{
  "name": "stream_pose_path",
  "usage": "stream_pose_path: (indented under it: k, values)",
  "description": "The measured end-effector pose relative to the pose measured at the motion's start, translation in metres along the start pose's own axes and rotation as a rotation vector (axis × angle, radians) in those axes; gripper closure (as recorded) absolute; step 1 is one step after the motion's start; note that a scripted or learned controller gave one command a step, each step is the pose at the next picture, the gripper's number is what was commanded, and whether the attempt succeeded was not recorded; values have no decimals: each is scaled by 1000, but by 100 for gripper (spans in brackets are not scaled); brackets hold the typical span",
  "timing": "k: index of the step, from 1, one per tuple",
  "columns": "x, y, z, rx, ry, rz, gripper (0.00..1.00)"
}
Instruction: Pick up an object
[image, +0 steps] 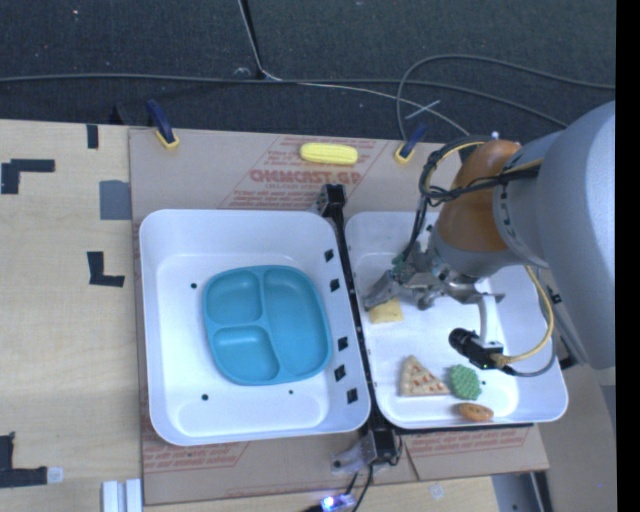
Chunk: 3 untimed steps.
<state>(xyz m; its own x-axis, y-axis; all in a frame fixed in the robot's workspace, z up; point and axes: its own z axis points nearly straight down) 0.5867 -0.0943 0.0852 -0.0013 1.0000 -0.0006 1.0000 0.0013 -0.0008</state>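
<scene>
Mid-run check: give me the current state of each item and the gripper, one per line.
gripper: low in the right bin, just above the yellow block; finger state unclear
yellow block: lying in the right bin
pizza slice: lying flat
green piece: beside the pizza slice
orange piece: at the near wall
blue tray: flat in the left bin
yellow banana: on the cardboard behind the bins

Lab: clamped cardboard (270, 180), taped bench (60, 300)
</scene>
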Motion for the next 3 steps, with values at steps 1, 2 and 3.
stream_pose_path:
  k: [1, 2, 3]
  values:
    - [0, 0, -10, -1, -1, -1, 100]
    - [1, 4, -74, -5, 0, 0, 100]
    - [-8, 10, -131, -6, -1, 1, 100]
